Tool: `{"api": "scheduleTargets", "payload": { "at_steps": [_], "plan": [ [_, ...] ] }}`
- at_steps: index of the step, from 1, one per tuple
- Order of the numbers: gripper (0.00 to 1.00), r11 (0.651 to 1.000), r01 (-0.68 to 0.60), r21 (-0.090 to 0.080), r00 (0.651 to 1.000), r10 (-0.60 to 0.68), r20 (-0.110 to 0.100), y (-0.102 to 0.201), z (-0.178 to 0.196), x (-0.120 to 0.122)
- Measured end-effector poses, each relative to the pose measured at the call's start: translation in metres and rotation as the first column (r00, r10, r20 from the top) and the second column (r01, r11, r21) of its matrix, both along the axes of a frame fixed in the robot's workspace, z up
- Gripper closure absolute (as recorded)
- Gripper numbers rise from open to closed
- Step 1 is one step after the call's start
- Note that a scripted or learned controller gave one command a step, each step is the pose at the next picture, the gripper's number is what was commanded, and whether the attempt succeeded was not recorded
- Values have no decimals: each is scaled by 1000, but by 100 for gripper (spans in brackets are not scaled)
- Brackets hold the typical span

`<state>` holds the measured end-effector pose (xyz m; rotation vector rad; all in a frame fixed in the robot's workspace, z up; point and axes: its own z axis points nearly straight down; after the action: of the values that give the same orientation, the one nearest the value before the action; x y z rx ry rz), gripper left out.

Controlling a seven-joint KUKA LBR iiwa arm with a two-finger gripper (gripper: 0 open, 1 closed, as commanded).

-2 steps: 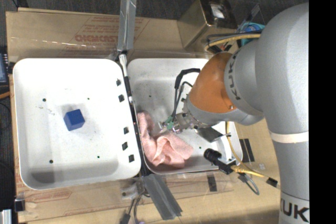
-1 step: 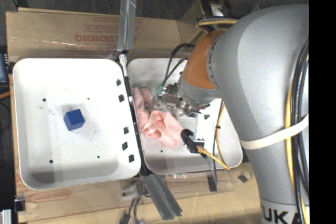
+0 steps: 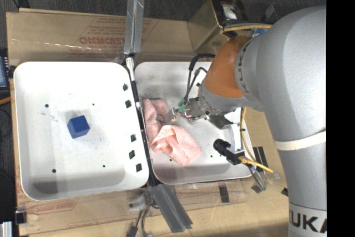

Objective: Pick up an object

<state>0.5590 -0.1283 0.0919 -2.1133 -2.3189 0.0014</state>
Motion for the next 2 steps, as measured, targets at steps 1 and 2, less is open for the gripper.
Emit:
{"api": "scheduleTargets", "payload": {
  "at_steps": [1,2],
  "plan": [
    [0,999,-34,-1,999,34,2,22,0,92],
    [0,1000,-8,-1,1000,8,0,-3,0,36]
  ]
}}
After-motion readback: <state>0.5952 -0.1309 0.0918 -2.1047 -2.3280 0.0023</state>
